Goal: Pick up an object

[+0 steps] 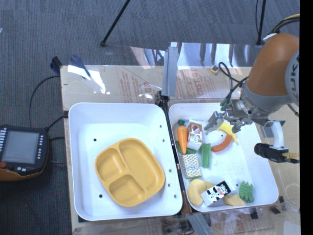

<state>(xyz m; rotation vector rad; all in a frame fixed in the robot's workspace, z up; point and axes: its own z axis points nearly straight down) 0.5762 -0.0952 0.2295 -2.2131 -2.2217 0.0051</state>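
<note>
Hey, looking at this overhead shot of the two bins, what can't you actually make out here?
- Gripper: in the camera view, too small and blurred to tell whether anything sits between its fingers.
- Yellow banana-shaped toy: partly covered by the gripper, so contact is unclear.
- Small printed carton: label too small to read.
- Grey arm with orange band: cut off by the right edge.
- Black-and-white cow-patterned box: its print is blurred.

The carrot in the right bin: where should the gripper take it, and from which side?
Probably from above, across the carrot's orange middle. It lies flat, long axis running up and down the view, green top toward the far wall. The bin divider on its left and small carton on its right crowd it.
</note>
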